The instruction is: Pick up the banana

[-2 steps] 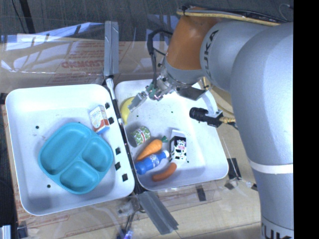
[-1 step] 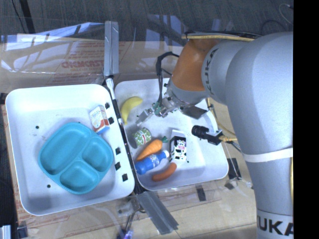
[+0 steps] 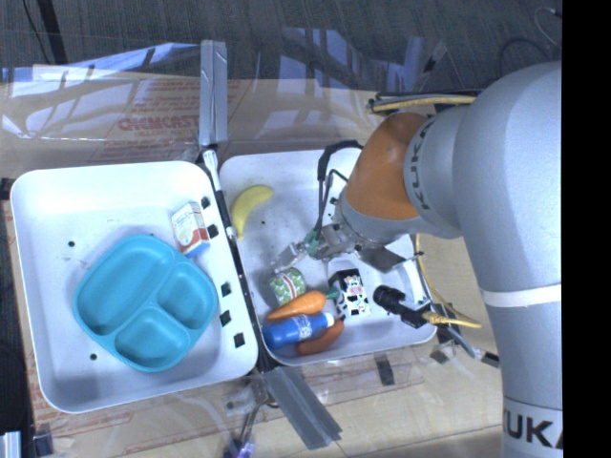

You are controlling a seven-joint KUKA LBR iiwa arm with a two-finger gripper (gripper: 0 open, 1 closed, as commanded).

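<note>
The yellow banana [image 3: 250,204] lies in the far left corner of the right bin [image 3: 286,172], close to the divider wall. My gripper [image 3: 307,247] hangs low over the middle of that bin, to the right of the banana and nearer the camera, apart from it. Nothing can be seen held in it. The orange wrist band and grey arm cover the bin's right side.
In the right bin's near part sit a green round can [image 3: 286,284], an orange carrot [image 3: 298,304], a blue bottle [image 3: 298,329] and a black-and-white patterned block [image 3: 351,295]. The left bin [image 3: 57,198] holds a blue divided plate [image 3: 143,300] and a small red-and-white carton [image 3: 189,227].
</note>
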